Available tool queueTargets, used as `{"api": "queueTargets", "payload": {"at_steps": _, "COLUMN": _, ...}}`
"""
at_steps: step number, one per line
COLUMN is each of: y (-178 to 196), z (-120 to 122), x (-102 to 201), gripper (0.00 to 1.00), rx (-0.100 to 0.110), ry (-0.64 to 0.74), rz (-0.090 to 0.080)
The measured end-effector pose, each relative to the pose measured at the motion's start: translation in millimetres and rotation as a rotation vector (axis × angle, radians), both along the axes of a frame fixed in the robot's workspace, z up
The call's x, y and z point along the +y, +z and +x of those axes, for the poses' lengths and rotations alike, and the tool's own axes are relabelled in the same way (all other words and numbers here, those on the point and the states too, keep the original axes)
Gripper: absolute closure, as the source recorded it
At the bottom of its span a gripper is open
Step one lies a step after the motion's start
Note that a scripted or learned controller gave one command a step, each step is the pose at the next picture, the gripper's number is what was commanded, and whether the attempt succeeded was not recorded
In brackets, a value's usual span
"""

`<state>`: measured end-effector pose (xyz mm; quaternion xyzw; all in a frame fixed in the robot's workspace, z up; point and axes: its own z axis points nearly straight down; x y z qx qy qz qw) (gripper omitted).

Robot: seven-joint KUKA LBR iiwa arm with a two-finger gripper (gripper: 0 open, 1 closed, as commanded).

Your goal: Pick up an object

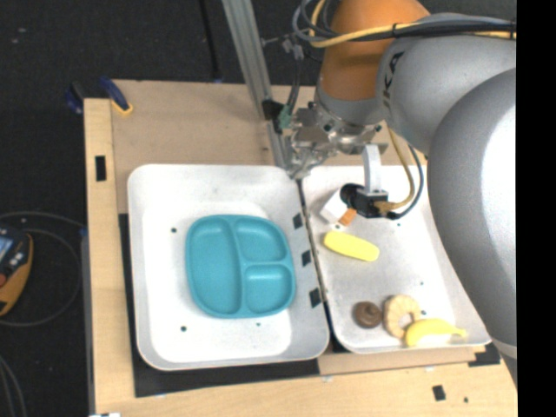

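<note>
teal divided plate (239, 265) x1 | white bins (156, 233) x2 | pincer (300, 165) grip unclear

A blue divided plate (240, 265) is seen in the left bin (156, 337). In the right bin (434, 259), a yellow oblong piece (351, 247) is found mid-bin, with a brown disc (367, 314), a beige ring (400, 313) and a banana (432, 331) clustered at its near edge. The gripper (304, 159) is positioned over the bins' far edges.
</note>
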<state>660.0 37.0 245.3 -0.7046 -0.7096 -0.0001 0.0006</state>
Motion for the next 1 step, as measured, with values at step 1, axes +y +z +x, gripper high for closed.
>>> {"api": "queueTargets", "payload": {"at_steps": 1, "y": 9.2, "z": 4.7, "x": 51.2, "gripper": 1.00, "rx": -0.003, "ry": 0.000, "rz": 0.000}}
